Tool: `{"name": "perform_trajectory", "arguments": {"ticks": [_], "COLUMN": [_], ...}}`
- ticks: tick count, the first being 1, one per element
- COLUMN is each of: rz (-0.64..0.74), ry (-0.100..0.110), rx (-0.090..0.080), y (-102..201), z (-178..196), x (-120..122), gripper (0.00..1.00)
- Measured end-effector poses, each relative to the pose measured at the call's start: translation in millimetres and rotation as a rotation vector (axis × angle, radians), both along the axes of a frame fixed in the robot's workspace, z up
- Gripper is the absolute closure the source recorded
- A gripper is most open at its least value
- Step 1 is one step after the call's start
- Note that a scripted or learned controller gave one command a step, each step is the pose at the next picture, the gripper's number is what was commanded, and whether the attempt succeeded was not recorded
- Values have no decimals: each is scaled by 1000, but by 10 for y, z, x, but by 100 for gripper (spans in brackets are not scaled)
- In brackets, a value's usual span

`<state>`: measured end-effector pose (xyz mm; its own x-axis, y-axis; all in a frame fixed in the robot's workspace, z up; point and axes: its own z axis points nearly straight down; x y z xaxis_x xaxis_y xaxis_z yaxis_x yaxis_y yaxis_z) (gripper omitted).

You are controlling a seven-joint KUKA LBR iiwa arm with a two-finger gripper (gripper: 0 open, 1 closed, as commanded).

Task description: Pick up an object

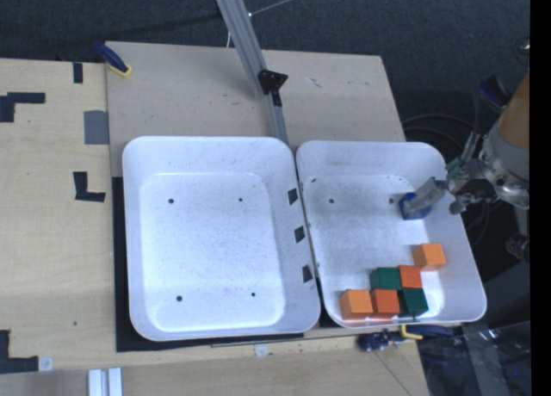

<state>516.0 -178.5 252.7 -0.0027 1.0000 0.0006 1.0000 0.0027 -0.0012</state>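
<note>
While the arm reaches in over the right bin (pixel 448 295), its tool (pixel 419 203) hangs low by the far wall, apparently closing in for a grasp; whether it is released or clenched cannot be told. Orange and green blocks (pixel 392 291) cluster in the bin's near corner, small, square-edged cubes; one orange block (pixel 429 255) sits apart, nearest, needing a short reposition.

The gripper (pixel 419 202) hung over the right bin (pixel 344 166) near its right wall. Orange blocks (pixel 356 302) and green blocks (pixel 386 278) clustered in that bin's near right corner, apart from the gripper.
</note>
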Motion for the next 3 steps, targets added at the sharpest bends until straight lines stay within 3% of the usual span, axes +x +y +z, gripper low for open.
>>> {"name": "perform_trajectory", "arguments": {"ticks": [1, 3], "rz": [0, -1], "ry": [0, 7], "rx": [0, 1], "y": [-1, 78], "z": [0, -1096], "x": [0, -34], "gripper": [0, 0]}}
